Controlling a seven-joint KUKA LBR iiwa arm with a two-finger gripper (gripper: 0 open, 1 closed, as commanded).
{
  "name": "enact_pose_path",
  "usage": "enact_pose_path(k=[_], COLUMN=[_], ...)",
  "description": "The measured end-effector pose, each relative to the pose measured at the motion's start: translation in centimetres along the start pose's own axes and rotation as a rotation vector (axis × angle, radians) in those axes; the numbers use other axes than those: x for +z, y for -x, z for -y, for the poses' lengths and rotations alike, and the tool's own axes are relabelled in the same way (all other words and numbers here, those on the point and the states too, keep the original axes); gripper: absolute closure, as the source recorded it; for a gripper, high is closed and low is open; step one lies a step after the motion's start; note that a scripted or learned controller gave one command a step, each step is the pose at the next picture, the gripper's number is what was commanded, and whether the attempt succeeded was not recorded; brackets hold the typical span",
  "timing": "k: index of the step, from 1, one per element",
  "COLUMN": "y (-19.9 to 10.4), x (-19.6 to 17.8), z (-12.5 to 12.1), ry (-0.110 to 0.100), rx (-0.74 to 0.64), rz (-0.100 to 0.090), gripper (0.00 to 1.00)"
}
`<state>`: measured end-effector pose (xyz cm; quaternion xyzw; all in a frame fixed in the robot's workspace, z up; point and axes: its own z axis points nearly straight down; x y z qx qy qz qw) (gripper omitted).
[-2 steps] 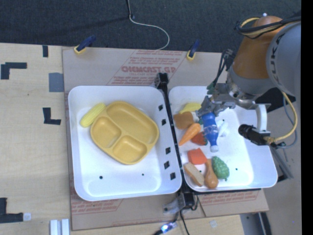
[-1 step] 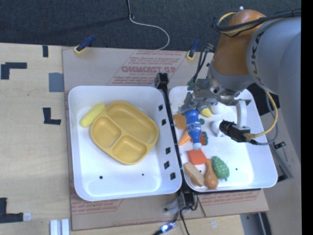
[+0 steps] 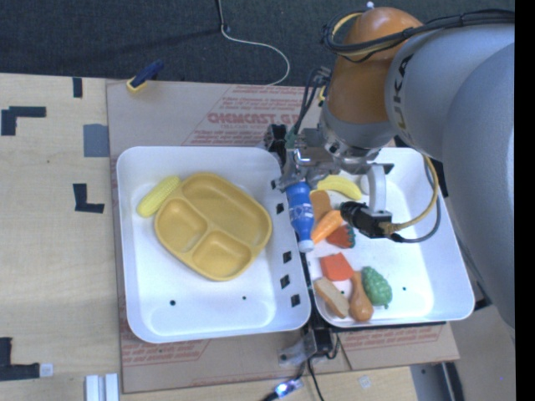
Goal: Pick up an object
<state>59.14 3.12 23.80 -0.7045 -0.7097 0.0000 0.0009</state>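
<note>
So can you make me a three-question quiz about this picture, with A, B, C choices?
1. Where is the yellow plastic divided tray?
A. left white bin
B. right white bin
C. on the cardboard

2. What colour is the bottle lying by the wall between the bins?
A. green
B. pink
C. blue

3. How does the yellow toy corn cob sit?
A. inside a tray compartment
B. beside the tray's upper left edge
C. in the right bin

Answers: 1 A, the tray lies in the left bin. 2 C, its body is blue with a white cap. 3 B, the cob rests on the bin floor against the tray.
</note>
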Motion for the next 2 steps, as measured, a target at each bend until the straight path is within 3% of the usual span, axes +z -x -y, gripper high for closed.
enact_pose_path(k=[1, 2], y=[-5.1, -6.8], x=[0.1, 2.5], z=[-1.3, -1.9], ry=[0.000, -0.003], rx=[0.001, 0.005], rz=[0.000, 0.003], gripper=[1.00, 1.00])
